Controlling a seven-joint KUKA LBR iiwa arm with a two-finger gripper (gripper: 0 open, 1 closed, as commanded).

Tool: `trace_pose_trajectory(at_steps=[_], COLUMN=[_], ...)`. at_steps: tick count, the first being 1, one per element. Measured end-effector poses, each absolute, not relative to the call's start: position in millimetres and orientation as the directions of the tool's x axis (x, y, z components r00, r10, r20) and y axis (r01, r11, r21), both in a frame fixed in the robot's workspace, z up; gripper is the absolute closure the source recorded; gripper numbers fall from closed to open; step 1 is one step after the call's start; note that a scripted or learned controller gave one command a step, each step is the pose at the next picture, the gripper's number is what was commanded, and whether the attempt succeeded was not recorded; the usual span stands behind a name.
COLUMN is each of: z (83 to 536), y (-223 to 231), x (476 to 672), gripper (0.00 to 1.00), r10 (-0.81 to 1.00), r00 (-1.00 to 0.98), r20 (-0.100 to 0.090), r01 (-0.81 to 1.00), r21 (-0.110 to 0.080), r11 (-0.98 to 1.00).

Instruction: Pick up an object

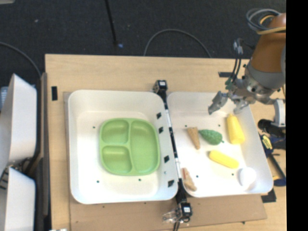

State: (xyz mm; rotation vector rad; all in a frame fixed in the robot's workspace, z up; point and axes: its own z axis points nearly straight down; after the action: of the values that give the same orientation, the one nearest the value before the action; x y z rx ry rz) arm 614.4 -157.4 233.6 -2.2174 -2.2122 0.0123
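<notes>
Two smooth yellow oblong pieces [235, 129]

My arm [267, 57] reaches in from the right, its orange band above the grey wrist. My gripper [225, 103] hangs at the end, tilted down and leftward. My jaws stand spread apart with nothing between them.

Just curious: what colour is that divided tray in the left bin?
Light green tray, plain with no pattern, clear in the camera view.
</notes>
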Motion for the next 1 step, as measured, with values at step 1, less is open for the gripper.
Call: trace_pose_trajectory(at_steps=[1], z=[242.2], y=[-156.9], x=[617.0], gripper=[0.0], r10=[1.0], r00=[-0.001], r20=[0.0], r01=[1.0], r21=[0.002], r11=[0.001])
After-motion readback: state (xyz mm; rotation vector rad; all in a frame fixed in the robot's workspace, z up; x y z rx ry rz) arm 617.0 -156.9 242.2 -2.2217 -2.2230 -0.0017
